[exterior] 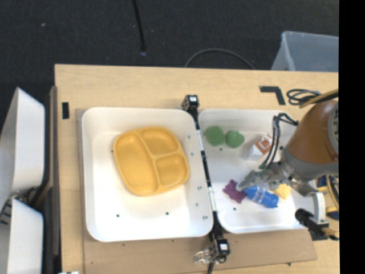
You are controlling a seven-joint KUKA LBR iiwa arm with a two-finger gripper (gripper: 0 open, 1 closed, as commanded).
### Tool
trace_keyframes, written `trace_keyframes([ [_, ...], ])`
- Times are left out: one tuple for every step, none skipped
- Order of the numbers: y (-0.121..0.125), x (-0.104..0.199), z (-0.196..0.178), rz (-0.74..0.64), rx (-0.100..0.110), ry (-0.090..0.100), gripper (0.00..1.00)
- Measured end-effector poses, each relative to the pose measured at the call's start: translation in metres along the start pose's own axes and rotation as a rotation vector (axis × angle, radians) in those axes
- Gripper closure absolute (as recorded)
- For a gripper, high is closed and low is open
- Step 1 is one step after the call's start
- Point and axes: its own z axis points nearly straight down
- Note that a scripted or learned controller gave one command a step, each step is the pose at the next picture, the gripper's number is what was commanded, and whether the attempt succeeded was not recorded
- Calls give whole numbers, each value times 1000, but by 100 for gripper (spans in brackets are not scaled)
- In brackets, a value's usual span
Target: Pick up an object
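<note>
From above, the tool (256, 181) hangs low in the right bin (228, 221), over a blue object (262, 197) beside a purple object (232, 190); its grip cannot be told. A yellow tray (151, 160) lies in the left bin (102, 210).

Wooden bench (131, 84) under two white bins (97, 210) (251, 224) side by side

No readable text is showing anywhere; the small white-and-orange item (262, 145) in the right bin (251, 224) is perhaps carrying print, but it is blurring beyond reading.
</note>
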Motion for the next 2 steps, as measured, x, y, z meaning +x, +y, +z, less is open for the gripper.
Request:
trace_keyframes([
  [-2,-1,-5,3,8,-2,100],
  [3,-6,-66,-5,10,-3,100],
])
